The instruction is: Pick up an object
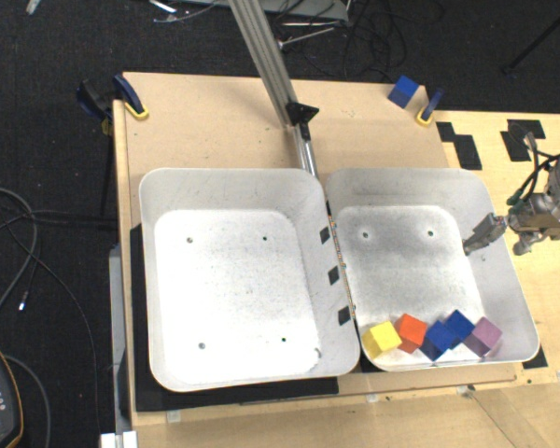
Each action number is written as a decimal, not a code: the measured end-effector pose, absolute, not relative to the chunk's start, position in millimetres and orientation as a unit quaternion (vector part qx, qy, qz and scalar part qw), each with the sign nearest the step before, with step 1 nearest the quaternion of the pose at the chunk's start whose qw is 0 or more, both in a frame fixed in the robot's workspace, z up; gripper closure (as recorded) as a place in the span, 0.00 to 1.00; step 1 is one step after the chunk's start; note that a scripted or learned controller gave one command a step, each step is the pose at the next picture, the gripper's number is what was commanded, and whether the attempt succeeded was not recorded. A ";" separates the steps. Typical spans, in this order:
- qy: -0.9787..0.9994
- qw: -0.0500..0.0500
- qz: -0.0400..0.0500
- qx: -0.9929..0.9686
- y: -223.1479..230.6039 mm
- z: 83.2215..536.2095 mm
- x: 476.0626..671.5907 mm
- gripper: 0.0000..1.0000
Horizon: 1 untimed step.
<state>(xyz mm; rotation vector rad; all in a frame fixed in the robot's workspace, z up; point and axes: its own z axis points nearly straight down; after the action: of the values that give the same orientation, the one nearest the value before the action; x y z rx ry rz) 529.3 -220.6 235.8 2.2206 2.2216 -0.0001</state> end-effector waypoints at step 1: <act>0.710 -0.004 -0.001 0.705 -151.4 121.7 557.2 0.00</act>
<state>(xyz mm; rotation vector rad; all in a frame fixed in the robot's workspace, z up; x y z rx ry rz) 557.2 -151.4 121.7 2.2185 2.2343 -0.0026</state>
